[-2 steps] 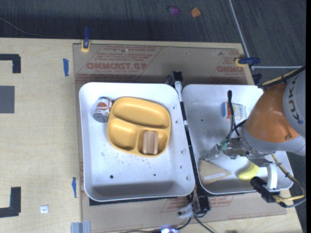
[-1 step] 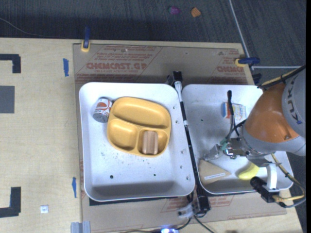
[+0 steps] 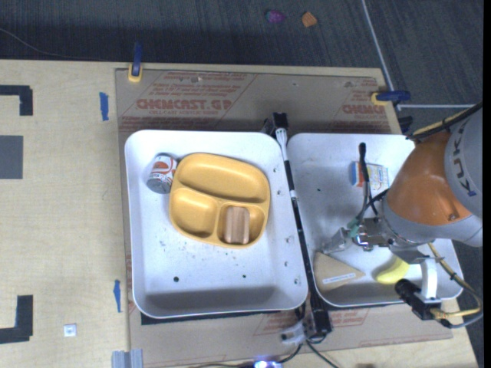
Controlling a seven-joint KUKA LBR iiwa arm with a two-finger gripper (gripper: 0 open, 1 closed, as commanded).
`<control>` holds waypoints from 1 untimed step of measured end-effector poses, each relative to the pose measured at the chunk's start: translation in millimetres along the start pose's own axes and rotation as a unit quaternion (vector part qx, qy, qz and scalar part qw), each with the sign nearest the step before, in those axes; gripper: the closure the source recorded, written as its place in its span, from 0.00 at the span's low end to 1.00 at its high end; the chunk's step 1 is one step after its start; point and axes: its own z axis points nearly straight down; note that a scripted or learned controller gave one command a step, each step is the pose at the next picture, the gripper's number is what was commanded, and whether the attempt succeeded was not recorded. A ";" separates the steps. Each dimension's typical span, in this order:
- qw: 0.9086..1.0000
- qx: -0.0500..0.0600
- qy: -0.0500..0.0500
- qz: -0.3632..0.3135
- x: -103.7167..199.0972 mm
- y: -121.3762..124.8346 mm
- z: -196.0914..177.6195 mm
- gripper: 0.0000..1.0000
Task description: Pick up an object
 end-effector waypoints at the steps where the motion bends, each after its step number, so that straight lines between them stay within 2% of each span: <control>1: 1.000 0.000 0.000 0.000 0.1 0.0 0.0 0.00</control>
